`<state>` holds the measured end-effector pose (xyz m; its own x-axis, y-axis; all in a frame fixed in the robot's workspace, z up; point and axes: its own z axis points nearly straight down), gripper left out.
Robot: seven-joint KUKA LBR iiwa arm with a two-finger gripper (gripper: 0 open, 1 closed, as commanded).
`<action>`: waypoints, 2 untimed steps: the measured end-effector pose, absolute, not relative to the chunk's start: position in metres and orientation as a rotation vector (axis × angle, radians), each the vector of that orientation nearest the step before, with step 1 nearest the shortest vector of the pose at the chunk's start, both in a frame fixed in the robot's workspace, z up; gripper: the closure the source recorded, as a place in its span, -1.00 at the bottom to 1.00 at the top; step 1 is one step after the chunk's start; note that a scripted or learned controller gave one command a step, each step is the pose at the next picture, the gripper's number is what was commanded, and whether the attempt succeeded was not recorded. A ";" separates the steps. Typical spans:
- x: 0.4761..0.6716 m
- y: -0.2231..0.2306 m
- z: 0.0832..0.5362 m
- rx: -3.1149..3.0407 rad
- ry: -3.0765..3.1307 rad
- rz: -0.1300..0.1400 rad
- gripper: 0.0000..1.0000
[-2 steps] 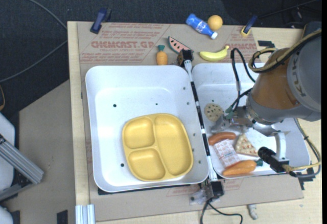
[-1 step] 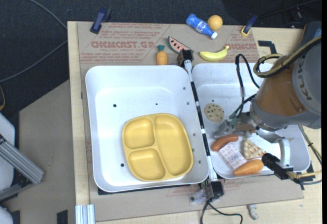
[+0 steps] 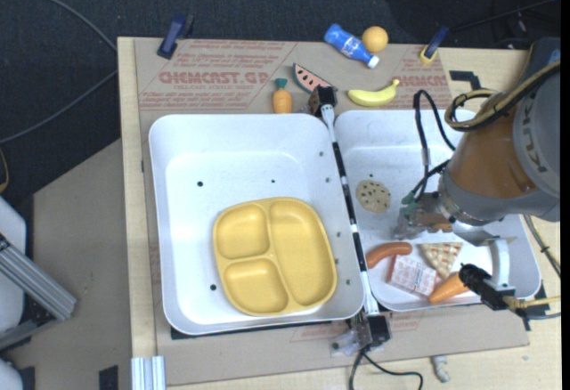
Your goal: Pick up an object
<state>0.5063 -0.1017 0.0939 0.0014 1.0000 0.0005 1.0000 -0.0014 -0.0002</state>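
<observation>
The right bin holds a speckled cookie, a red sausage, a pizza slice, a red and white packet and an orange carrot. My gripper reaches down into this bin from the right. It sits just right of the cookie and just above the sausage and the pizza slice. Its tip is dark and partly hidden by the wrist. I see nothing lifted off the bin floor.
The left bin holds a yellow divided plate. Behind the bins lie a banana, a blue bottle, an orange, a watermelon slice and a small orange toy. Blue clamps grip the board's back edge.
</observation>
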 end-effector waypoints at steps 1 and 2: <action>0.560 -0.090 0.185 -2.222 -2.224 -0.001 1.00; 0.560 -0.090 0.185 -2.221 -2.223 0.000 -1.00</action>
<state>0.5595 -0.0901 0.1846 -0.0005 1.0000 -0.0006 1.0000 0.0005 0.0004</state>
